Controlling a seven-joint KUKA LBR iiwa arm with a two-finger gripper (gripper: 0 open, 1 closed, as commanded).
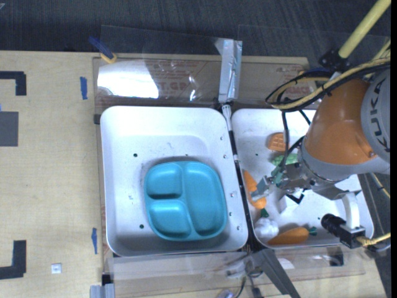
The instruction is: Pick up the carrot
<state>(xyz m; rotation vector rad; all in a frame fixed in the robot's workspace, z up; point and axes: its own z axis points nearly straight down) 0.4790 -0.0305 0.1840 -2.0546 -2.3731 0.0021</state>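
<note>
Right bin [251,124] crowds the carrot [249,183] against its left wall, tool [273,188] grip unclear

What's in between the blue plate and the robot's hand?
In the camera view, between the blue plate and the hand stand the bins' white rims, then an orange carrot in the right bin.

A robotics lab: taped wooden bench [43,185], white bins [118,129], loose cables [298,92].

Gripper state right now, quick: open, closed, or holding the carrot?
Gripper: cannot be told. It is low in the right bin, beside an orange carrot piece, and the wrist hides the tips.
</note>
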